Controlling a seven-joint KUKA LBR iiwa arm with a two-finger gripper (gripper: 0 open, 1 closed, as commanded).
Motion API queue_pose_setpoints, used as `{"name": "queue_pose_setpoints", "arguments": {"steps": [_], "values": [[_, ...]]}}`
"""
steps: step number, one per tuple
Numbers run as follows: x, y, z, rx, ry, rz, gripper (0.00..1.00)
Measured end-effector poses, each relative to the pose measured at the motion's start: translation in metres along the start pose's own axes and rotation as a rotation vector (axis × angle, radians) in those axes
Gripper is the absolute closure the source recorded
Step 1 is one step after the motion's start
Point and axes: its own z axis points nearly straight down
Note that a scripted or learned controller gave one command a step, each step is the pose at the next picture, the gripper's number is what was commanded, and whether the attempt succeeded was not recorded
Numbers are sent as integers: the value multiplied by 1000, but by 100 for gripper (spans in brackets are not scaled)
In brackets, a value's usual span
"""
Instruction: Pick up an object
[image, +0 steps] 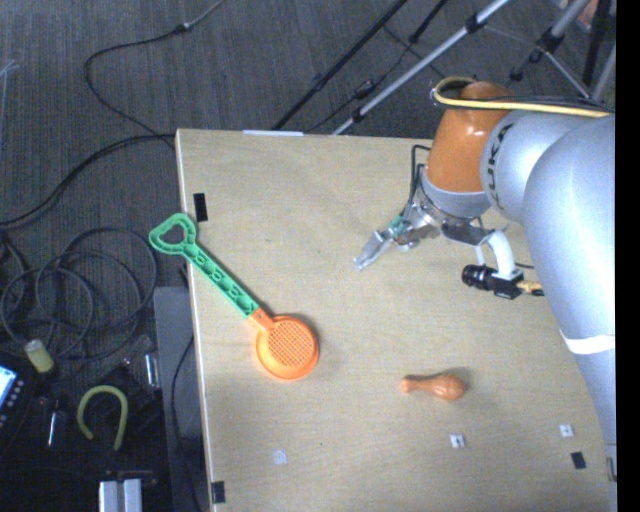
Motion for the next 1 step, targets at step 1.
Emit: {"name": "queue_pose_setpoints", "arguments": {"steps": [1], "values": [[0, 0, -9, -2, 1, 1, 100]]}}
